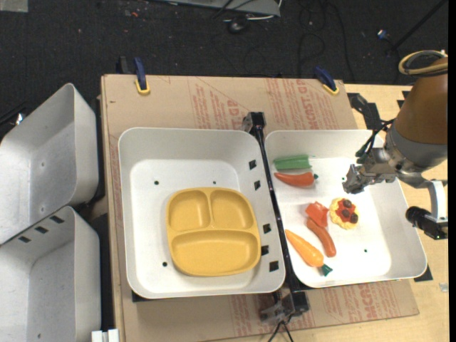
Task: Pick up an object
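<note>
The right bin (377, 258) holds several toy foods. A green piece (291, 162) lies at its far left with a red pepper (296, 179) just in front of it. Nearer the middle sit a small red-orange piece (316, 211), a red sausage (323, 237) and an orange carrot (306, 248). A yellow pastry with dark berries (344, 214) rests right of them. My gripper (354, 180) hangs over the right bin, just above and right of the pastry, with nothing seen between its fingers.
The left bin (142, 162) holds a yellow divided plate (212, 231). A black divider (269, 191) runs between the bins. Two spare white bins (43, 191) stand off the bench at left. The arm (424, 127) comes in over the right bin's far right corner.
</note>
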